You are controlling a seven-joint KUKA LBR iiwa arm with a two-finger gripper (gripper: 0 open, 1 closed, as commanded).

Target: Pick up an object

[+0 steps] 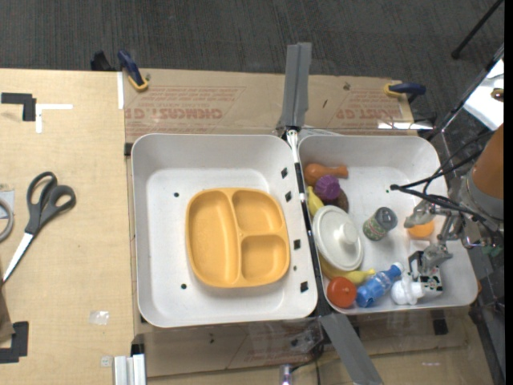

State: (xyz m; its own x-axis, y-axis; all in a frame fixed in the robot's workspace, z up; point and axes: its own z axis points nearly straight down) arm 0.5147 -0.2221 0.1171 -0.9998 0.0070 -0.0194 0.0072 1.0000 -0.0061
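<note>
The left bin (pixel 152 239) carries a yellow divided tray (pixel 238 237) at its centre; the right bin (pixel 365 147) holds the clutter: a white bowl (pixel 337 237) by its left wall, a blue bottle (pixel 378 285) and a red ball (pixel 341 293) along its near edge; the gripper (pixel 429 265) hangs near its right near corner, whether wide or narrow I cannot tell; nothing appears lifted, so picking remains.
</note>
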